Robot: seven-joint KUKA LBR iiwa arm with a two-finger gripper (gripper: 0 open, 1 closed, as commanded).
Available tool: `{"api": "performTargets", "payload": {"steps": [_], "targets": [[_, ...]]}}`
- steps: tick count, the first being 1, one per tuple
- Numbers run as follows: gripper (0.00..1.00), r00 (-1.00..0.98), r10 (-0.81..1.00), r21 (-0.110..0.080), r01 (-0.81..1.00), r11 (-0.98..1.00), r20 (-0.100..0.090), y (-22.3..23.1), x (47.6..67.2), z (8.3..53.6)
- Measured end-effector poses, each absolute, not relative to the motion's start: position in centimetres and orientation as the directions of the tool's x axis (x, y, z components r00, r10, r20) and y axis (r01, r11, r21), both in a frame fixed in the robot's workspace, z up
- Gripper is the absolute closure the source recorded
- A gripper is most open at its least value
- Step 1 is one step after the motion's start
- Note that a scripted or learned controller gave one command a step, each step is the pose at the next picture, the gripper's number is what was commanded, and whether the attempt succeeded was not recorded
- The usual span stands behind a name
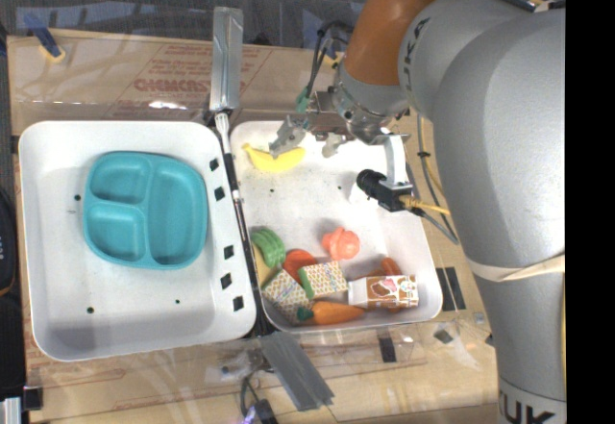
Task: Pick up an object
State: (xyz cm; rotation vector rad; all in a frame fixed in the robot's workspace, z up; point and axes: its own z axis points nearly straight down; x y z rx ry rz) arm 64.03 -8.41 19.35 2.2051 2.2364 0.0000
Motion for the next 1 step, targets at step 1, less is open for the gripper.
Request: {"api": "performTargets", "payload": {"steps": [1], "targets": [[0.00,0.002,1.000,-0.004,1.000,-0.002,0.000,-11.10,65.64,9.18]]}}
